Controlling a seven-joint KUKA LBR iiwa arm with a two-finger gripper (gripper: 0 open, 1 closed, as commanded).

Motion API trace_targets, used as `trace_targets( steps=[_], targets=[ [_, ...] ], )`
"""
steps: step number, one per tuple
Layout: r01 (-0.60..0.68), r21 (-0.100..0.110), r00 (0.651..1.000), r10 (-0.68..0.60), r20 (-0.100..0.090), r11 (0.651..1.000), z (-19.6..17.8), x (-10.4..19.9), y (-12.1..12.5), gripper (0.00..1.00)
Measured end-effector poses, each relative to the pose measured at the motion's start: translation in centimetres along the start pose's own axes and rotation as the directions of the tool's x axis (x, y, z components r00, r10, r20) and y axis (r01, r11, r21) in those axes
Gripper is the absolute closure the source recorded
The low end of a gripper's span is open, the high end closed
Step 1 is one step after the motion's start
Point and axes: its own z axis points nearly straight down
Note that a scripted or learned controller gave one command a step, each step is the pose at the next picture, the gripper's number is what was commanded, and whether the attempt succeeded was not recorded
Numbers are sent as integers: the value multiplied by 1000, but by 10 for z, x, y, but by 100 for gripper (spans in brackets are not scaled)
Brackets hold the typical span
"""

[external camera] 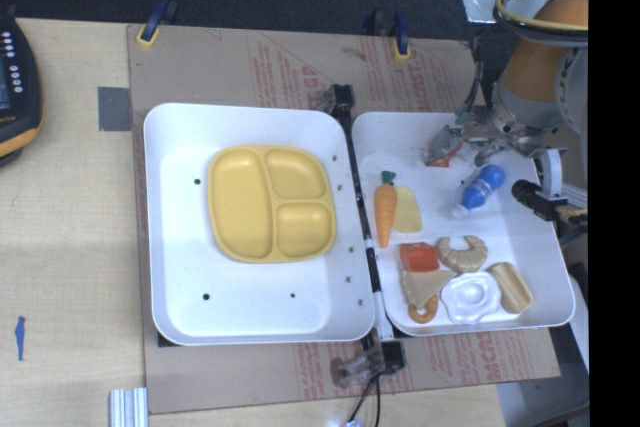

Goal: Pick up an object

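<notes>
Plainly, the pick has not yet been made. Going from the left: the left bin (170,215) holds a yellow divided plate (270,203) lying flat near its middle. Across the seam, the right bin (560,310) carries the toy food: a carrot (385,209) upright along the bin's left wall, with a pale yellow slice (406,211) just beside it; below them a red block (419,257), a pizza wedge (425,293), a fried egg (468,297), a croissant (463,252) and a bread roll (511,286) crowded together at the near end. A blue bottle (479,190) lies tilted further right.

The gripper (470,143) hangs over the upper part of the right bin, above and just left of the bottle. Something small and reddish sits at its left tip, but the view is too cluttered there to say whether it is part of the tool or an object, and I cannot tell whether the fingers are spread or closed. Nothing is seen lifted. So the approach looks done; closing on a piece and raising it are left.
</notes>
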Motion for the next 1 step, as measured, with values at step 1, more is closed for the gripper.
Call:
trace_targets(
  steps=[1],
  targets=[
    [3,-1,1000,-3,8,1000,-11,-3,0,100]
  ],
)
